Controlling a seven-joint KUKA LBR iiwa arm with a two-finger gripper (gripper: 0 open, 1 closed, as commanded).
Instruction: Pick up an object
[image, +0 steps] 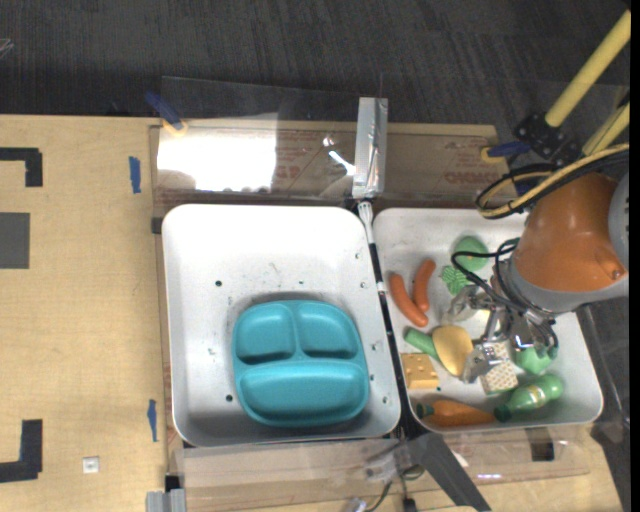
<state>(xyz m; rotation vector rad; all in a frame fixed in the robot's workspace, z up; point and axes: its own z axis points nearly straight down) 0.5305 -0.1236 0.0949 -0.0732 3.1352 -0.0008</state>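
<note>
A: Arm pose?
B: Grey arm (575, 245) with the orange band comes in from the right, wrist pointed down into the right bin (585, 395). Jaws (492, 352) sit low in the toy pile, roughly mid-bin.

A: Clenched or released?
B: Cannot tell. Cables and wrist hardware cover the tips, and clutter is packed around them. Nothing visibly between them.

A: Biggest items first, relative to the jaws.
B: Tabletop (70, 300), cardboard-covered, spreads far left. Left bin (200, 240) is well to the left, with a teal divided tray (298, 362) in its near half. Then the toy food, all in the right bin: orange carrot (462, 411) below the jaws at the front wall, green vegetable (530, 395) lower right, yellow piece (452, 348) just left and seemingly touching, cracker square (419, 370) further left, two red-orange sausages (412, 290) upper left.

A: Anything hidden or unclear?
B: Green item (470, 248) above the jaws is partly behind black cable. A small patterned piece (499, 377) directly under the jaws is too cluttered to identify.
</note>
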